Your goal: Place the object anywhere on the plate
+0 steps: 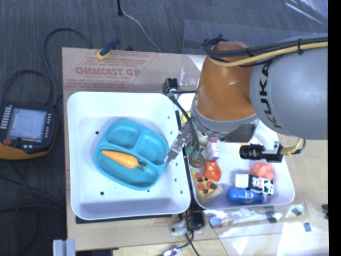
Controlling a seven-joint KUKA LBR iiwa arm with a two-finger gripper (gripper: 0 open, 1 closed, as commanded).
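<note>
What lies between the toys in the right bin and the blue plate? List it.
Only the two bins' adjoining walls cross that path, and the gripper hangs above them. On the blue plate a carrot lies in the long near compartment; the two far compartments look free.
</note>
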